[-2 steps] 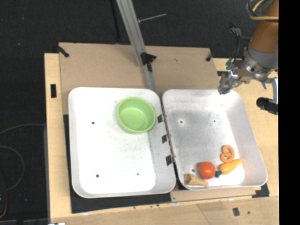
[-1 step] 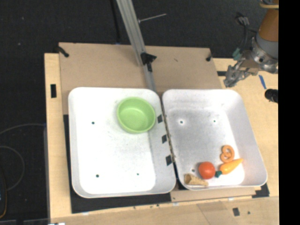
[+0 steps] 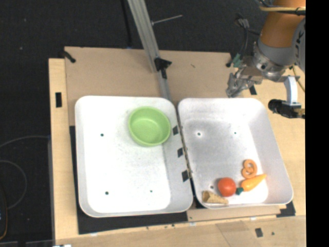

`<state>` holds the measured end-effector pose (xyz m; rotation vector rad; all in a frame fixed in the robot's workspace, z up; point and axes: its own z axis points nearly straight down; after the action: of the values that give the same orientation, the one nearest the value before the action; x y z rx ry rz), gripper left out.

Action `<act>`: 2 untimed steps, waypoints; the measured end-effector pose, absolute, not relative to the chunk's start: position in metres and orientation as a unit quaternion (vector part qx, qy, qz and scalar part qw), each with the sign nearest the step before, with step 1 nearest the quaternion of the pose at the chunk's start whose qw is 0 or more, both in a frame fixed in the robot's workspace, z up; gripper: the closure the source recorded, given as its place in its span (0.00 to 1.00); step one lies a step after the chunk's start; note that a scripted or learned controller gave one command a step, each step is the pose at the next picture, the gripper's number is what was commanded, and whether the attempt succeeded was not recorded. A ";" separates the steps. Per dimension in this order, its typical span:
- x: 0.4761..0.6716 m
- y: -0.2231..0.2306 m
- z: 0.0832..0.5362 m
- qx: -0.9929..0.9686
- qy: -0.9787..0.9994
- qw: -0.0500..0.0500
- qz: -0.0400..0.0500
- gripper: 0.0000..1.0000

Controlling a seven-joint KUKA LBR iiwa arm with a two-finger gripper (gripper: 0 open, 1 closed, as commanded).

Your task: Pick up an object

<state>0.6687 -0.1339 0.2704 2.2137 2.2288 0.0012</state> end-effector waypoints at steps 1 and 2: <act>0.665 -0.078 0.260 0.705 0.709 0.000 0.000 1.00; 0.674 -0.025 0.245 0.705 0.709 -0.001 0.000 1.00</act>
<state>0.6737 -0.0248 0.2455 2.2150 2.2298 -0.0004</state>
